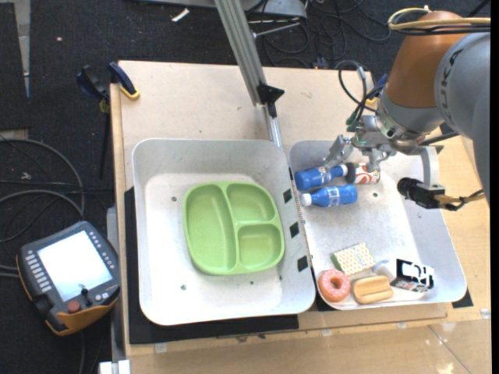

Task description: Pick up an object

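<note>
Camera view shows you the pincer (355, 156) low in the right white bin (425, 240), over two blue plastic bottles (323, 185) lying near the bin's far left corner. Whether it is open or closed you cannot tell; it seems poised there because the bottles offer the nearest pick.

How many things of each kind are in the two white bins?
Blue bottles: 2
Green divided plate: 1
Donut: 1
Bread roll: 1
Cracker: 1
Red-and-white can: 1
Black-and-white item: 1
Total: 8
</note>
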Action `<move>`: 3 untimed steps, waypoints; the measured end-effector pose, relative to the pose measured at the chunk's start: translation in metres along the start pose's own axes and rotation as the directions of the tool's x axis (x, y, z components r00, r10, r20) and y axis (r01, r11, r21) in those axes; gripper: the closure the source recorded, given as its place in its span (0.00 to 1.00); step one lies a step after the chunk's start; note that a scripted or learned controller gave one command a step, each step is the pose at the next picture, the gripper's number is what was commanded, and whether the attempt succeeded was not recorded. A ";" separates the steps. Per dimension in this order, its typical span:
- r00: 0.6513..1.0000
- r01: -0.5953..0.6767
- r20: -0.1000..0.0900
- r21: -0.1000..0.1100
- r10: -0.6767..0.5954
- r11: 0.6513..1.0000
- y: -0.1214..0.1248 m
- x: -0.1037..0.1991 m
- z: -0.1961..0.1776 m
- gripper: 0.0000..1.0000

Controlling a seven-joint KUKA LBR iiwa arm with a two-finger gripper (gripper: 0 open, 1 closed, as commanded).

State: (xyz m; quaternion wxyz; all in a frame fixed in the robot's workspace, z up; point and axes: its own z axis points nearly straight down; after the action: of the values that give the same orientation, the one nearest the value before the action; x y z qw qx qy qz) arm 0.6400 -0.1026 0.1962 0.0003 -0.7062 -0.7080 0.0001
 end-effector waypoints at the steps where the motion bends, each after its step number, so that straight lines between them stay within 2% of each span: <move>1: 1.000 0.000 0.000 0.000 0.000 1.000 0.000 0.000 0.000 0.00; 3: 1.000 -0.003 0.001 0.004 0.003 1.000 -0.008 -0.002 0.099 0.00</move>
State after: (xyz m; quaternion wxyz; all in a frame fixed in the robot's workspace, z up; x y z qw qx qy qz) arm 0.6323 -0.1046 0.0970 0.0017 -0.7072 -0.7070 0.0019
